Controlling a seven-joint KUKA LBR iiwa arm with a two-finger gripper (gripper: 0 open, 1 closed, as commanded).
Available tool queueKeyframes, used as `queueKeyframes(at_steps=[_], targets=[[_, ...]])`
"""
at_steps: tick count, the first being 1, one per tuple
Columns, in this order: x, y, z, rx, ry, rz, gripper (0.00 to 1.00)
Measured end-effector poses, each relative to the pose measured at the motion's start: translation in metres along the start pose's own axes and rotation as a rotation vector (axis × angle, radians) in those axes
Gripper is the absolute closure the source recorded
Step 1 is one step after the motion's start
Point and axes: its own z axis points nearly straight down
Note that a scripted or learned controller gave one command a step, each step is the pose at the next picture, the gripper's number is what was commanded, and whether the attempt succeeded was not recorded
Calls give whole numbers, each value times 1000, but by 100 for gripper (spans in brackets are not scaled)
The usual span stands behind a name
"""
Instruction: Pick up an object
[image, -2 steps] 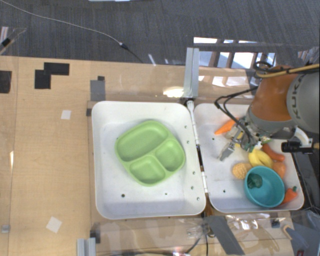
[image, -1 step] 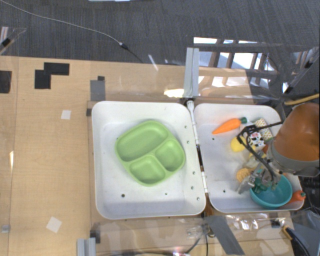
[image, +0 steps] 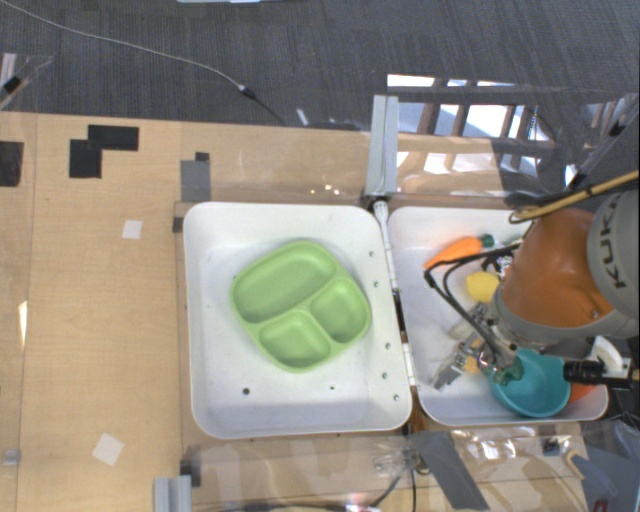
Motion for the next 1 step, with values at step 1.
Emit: queueKeyframes(at_steps=[1], targets=[[-56,29,2,2,3,175,0]])
